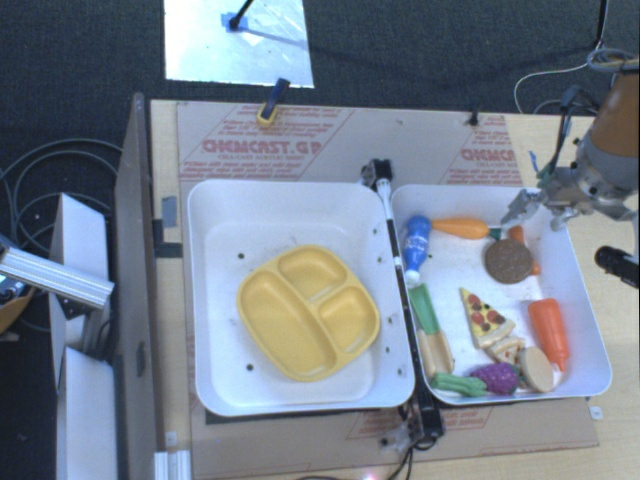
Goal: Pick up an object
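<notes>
**Q:** Toy food (487,318) pile, where's it at?

**A:** All in the right bin (588,298), lower right of frame: pizza slice, brown cookie (508,261), two carrots, blue bottle (415,242). Yellow tray (307,311) sits in the left bin (215,268).

**Q:** And the gripper (540,210)?

**A:** Hanging over the right bin's upper right edge, fingers spread, nothing between them.

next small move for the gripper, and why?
Probably lower toward the brown cookie. The gripper sits open above the right bin's far edge, holding nothing, and the cookie lies flat just below and left of it.
</notes>
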Available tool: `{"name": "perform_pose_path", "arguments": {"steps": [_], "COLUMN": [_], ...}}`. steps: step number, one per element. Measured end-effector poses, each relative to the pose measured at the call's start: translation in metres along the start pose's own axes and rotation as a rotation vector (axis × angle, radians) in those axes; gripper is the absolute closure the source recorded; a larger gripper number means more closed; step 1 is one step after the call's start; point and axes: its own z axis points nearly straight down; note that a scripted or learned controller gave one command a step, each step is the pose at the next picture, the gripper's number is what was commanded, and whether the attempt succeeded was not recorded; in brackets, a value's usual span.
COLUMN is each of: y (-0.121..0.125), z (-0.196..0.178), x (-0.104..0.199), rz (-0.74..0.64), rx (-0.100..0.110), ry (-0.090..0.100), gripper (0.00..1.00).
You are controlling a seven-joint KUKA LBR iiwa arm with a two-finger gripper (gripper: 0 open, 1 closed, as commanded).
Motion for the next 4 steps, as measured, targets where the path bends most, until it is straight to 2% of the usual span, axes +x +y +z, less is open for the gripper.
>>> {"name": "perform_pose_path", "arguments": {"steps": [1, 2, 3, 4], "y": [-0.003, -0.119, -0.011, 0.012], "z": [0.103, 0.098, 0.096, 0.097], "x": [-0.005, -0.006, 0.005, 0.067], "rz": [0.002, 0.008, -0.007, -0.007], "rx": [0.004, 0.011, -0.008, -0.001], "ry": [0.002, 0.004, -0.001, 0.002], "gripper": [0.00, 0.00, 0.00, 0.00]}}
